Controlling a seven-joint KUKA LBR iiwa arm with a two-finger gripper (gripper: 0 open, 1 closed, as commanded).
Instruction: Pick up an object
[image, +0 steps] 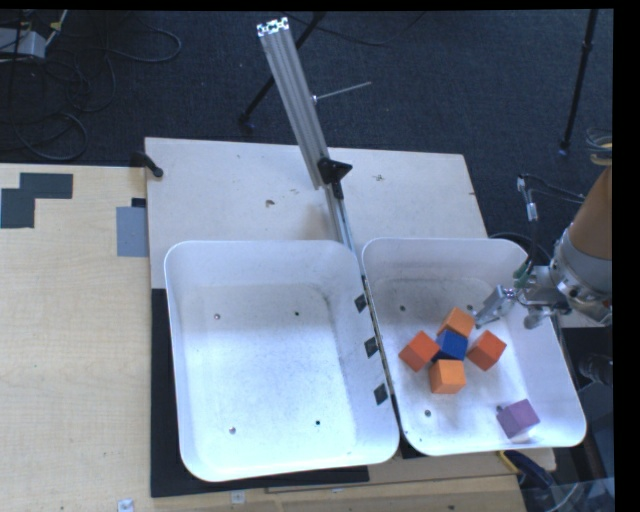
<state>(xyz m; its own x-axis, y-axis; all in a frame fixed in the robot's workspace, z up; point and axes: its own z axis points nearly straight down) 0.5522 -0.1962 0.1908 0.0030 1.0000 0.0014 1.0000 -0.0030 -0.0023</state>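
The right bin (420, 270) holds a tight cluster of cubes: an orange one (459, 322) at the back, a blue one (452, 345) in the middle, red-orange ones on the left (419, 350) and right (486, 350), and an orange one (447, 375) in front. A purple cube (517, 417) lies apart near the bin's front right corner. My gripper (510, 312) hangs over the bin's right side, just right of the cluster, above the right red-orange cube. It is open with nothing between its fingers.
The left bin (200, 300) sits beside the right one, with a row of black clips (368, 345) along the shared wall. A slanted aluminium rail (300, 110) rises behind the bins. Wooden bench surface lies to the left.
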